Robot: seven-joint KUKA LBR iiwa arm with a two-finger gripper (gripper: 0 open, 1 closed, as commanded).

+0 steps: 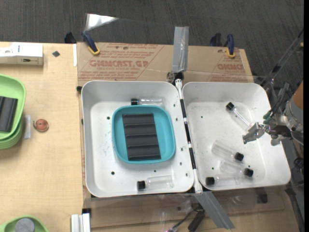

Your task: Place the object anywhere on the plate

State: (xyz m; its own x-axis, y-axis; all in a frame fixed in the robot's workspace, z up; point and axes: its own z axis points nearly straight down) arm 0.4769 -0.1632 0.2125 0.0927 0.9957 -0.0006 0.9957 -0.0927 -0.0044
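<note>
Vials lie nearest me: clear plastic tubes with black caps, scattered along the front of the right bin (pixel 270 178). One sits by the front wall (pixel 218 179), another just beside it towards the right (pixel 239 168), a third a little farther back (pixel 226 151). All are see-through, so against the white floor the caps are the easiest part to pick out. In the left bin (pixel 91 178) another vial (pixel 157 181) rests against the front wall, cap to the left, lying crosswise.

Moving back, the hand (pixel 263 129) hangs over the right side of the right bin, reaching in from the arm's side. Its metal fingers look parted and nothing sits between them. The closest tube to it, I'd judge, is the vial (pixel 238 114) just up and left of the fingertips; its long axis runs on a slant, cap at the far-left end, body trailing towards the hand. That slant is what the grip has to square up to, across the tube rather than along it.

The plate (pixel 166 129) is well to the left, in the middle of the left bin: a teal, rounded-square dish, smooth and glossy, with a dark ribbed insert (pixel 141 137) lying in it. Anything picked up must cross the joined bin walls to get there.

Farthest back, a fifth vial (pixel 147 101) lies along the left bin's rear wall, behind the plate.
</note>
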